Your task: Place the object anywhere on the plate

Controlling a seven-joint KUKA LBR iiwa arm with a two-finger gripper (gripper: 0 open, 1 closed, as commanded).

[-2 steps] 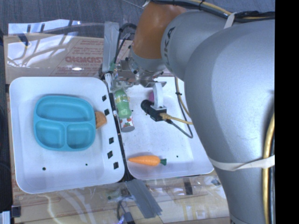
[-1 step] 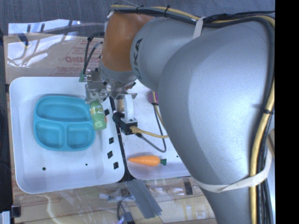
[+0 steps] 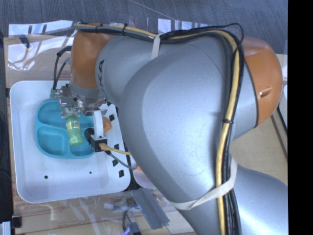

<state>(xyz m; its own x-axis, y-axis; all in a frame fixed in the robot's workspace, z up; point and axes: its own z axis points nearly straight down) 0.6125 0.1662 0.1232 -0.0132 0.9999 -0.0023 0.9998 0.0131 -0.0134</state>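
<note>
The arm [image 3: 195,126] bulks closest to the camera, a smooth, rounded grey casing with a soft sheen, reaching in from the right and covering most of the right-hand bin; a bundle of black and yellow cables [image 3: 230,106] runs along its curve, strapped on with pale ties. Glossy orange bands mark its joints — one at the far right, one above the wrist at upper left. Below the wrist the metal gripper [image 3: 72,117] hangs over a blue plate [image 3: 49,131], a shallow plastic dish with rounded corners, moulded into compartments. A small translucent yellow-green bottle [image 3: 74,132] sits just under the gripper, upright or nearly so, over the plate's middle divider; the fingers seem to close around its top, though whether they truly clamp it, and whether its base touches the plate, cannot be told at this size. Just right of the bottle, a small orange-and-white object [image 3: 105,125] peeks out beside the arm, partly hidden. The plate lies in the left white bin [image 3: 29,180], smooth and shallow with rounded corners and a few dark specks on its floor. Beyond the bin's rim shows the light wooden desk [image 3: 29,62] with clear tape on it, and beyond that a dark grey carpeted floor [image 3: 73,4].
</note>
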